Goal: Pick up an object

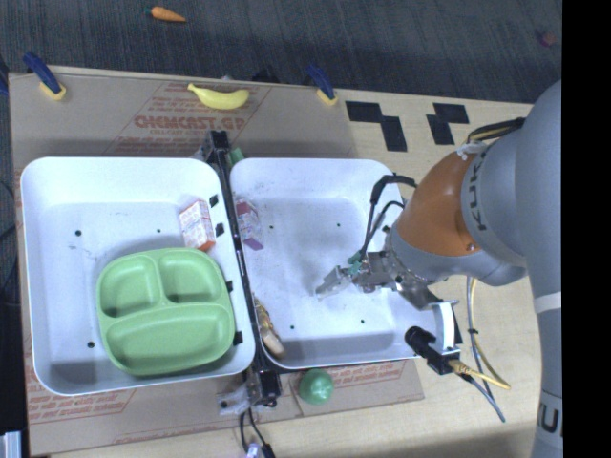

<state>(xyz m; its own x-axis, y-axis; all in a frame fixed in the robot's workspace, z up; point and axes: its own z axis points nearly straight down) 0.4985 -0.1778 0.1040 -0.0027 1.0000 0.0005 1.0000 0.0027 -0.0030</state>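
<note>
My gripper is low over the floor of the right bin, right of its middle, pointing left. Nothing shows at its tip. A clear plastic packet with red print lies at the right bin's left wall, well apart from the gripper. A tan, bone-like item rests in that bin's near-left corner. In the left bin a green divided tray lies flat, and a small red-and-white carton sits just behind it.
A green ball lies on the cardboard in front of the right bin. A yellow banana lies behind the bins, with blue clamps at the bench's back edge. An orange carrot is on the dark floor beyond.
</note>
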